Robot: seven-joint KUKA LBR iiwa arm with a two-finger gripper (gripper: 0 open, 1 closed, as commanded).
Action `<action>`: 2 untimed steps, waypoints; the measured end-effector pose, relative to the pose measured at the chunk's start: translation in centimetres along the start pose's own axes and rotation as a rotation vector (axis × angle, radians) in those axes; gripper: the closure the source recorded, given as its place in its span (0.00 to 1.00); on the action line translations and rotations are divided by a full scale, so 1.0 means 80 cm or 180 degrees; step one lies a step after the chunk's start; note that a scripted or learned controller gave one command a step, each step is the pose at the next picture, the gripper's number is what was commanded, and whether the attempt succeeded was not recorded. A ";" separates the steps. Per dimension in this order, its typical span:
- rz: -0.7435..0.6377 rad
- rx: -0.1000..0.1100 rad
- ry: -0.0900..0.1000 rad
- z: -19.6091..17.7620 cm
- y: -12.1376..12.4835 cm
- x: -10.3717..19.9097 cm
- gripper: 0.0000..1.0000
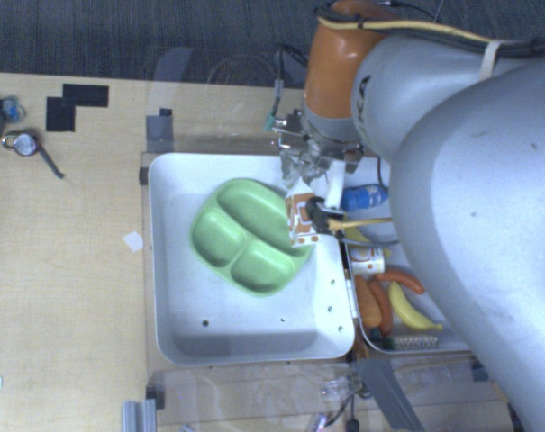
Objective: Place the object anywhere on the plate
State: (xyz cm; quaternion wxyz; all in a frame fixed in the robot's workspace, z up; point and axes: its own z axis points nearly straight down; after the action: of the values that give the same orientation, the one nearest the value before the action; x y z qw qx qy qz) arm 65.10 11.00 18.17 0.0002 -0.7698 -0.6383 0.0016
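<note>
A light green divided plate (247, 237) lies in the left white bin (177, 241), towards its far right side. A small orange-and-white patterned box (300, 220) hangs over the plate's right rim. My gripper (305, 198) reaches down from the orange-banded wrist (340, 66) and is shut on the box's upper end. The arm's grey body covers most of the right side of the view.
The right bin (367, 336) holds a blue bottle (366, 196), a white cup (367, 260), a yellow banana (407, 308) and orange carrot-like pieces (369, 302). The ridge between the two bins (344, 277) runs just right of the plate. Small tools (24, 144) lie on the bench at far left.
</note>
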 end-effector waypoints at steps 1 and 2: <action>-0.0317 -0.0012 0.0006 0.103 -0.040 0.076 1.00; -0.0715 -0.0012 0.0005 0.078 0.004 0.098 1.00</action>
State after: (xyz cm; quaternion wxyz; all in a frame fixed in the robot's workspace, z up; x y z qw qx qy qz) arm 66.85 18.65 11.92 -0.0006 -0.6934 -0.7206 -0.0002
